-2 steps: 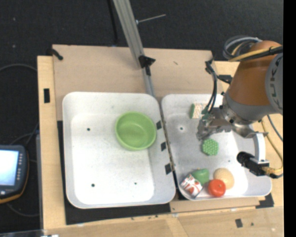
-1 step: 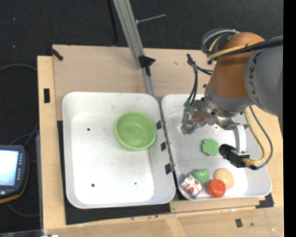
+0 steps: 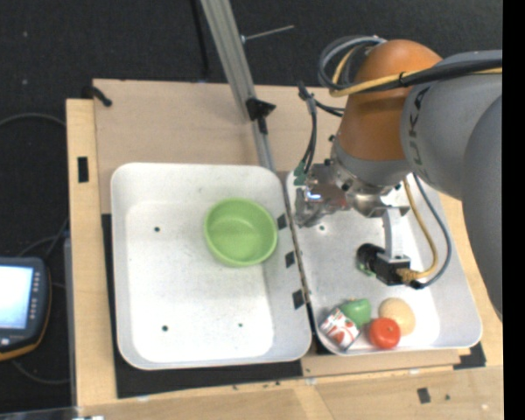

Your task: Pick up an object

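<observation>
**Lining up a clean pick from the right bin's near corner**

Hovering over the right bin [image 3: 446,318], the gripper [image 3: 308,201] sits near that bin's far left side, close to the divider between the two bins. From this angle the wrist and cabling crowd it, so I cannot tell how it is set, and I see nothing I could call a held object.

My candidates are clustered in the right bin's near left corner: a red-and-white can [image 3: 339,328] lying against the rim, a green object [image 3: 359,308] just behind it, a red ball-like object [image 3: 384,332] and a pale round object [image 3: 399,314] touching or nearly touching it. The green bowl [image 3: 240,232] sits alone in the left bin [image 3: 140,322], well apart from the arm.

I judge the pick not yet begun. To do it well I would bring the arm toward the near corner and choose the piece with the most free space on two sides; the pale round object looks the most exposed, on its right. The can is hemmed in by the bin's rim, so a descent there risks striking the wall. Round pieces may roll, so I would centre over the chosen one and come straight down before closing.
</observation>
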Motion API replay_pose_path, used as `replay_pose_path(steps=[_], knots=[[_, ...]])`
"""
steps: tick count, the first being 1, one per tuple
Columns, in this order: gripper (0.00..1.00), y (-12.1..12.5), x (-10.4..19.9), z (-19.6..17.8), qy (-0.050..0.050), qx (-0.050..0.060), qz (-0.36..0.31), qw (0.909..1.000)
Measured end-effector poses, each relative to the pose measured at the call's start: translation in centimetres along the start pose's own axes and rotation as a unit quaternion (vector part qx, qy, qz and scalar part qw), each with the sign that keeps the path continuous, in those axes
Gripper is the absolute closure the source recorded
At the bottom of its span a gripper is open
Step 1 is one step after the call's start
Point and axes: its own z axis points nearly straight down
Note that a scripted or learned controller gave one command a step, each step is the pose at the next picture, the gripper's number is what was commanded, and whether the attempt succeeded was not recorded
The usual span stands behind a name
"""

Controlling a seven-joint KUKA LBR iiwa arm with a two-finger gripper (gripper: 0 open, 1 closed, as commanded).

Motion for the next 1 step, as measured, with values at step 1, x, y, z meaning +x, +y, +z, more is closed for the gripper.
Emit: replay_pose_path(steps=[1], knots=[[1.0,2.11,4.56,-0.42,0.0,0.0,0.0,1.0]])
